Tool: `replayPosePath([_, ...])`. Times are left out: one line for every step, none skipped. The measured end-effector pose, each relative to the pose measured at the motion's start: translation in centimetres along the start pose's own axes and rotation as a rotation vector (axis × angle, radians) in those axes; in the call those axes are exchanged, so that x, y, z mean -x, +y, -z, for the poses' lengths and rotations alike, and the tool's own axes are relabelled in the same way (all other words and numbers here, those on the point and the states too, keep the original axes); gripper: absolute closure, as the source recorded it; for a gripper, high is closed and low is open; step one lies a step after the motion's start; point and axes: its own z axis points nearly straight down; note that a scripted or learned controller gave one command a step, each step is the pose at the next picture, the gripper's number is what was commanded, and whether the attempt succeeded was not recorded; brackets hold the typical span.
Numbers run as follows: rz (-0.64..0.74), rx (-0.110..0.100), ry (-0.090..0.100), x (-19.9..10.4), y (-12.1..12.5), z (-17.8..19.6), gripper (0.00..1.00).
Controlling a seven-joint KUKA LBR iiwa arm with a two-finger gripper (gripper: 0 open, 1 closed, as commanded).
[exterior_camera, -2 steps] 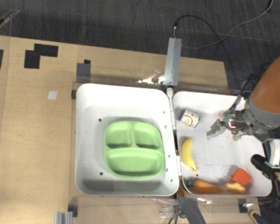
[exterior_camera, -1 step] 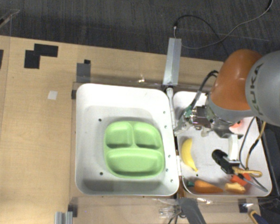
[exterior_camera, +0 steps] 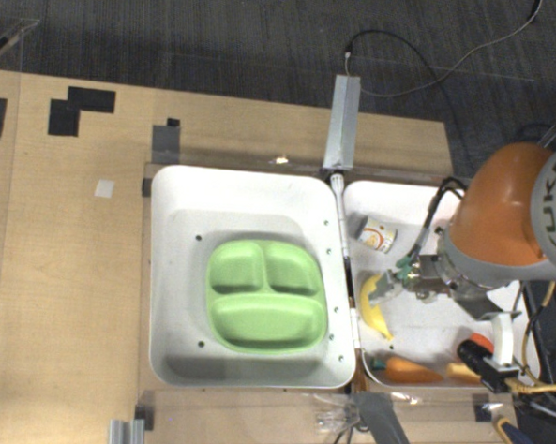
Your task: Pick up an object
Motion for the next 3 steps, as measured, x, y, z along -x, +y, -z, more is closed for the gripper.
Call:
replayPosePath([-0.01,0.0,0.0,-0.3,7.5,0.0,0.0])
replayPosePath([0.046,0.0,0.0,1.1,1.0,0.0,0.0])
replayPosePath([0.024,0.0,0.0,-0.7,8.1,0.0,0.0])
